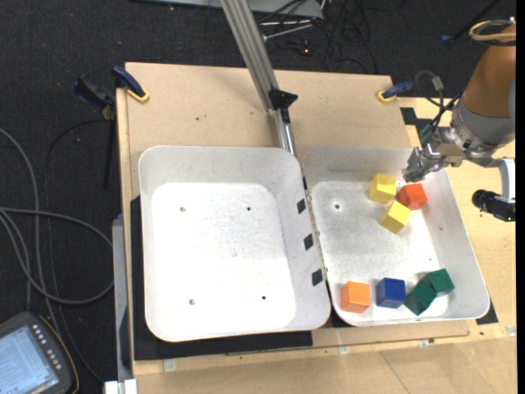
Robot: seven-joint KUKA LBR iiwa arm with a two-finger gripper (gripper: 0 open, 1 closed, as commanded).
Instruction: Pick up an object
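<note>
Yellow blocks (383, 188) x2, green (440, 281) x2, red (412, 195), orange (355, 295), blue (391, 292) x1 ea, jaws state unclear

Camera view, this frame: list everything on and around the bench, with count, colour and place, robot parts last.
Shallow white plastic bins: 2, white, side by side on the bench; left bin, right bin.
Yellow cubes: 2, in the right bin's upper part; one, one just below it.
Red-orange cube: 1, between the yellow cubes, to their right.
Orange cube: 1, right bin, near edge.
Blue cube: 1, right of the orange cube.
Green cubes: 2, near right corner; and.
Wooden bench top: 1, tan.
Clamps: 2, blue and yellow, far corners;.
Gripper: 1, grey, just above the red-orange cube.
</note>
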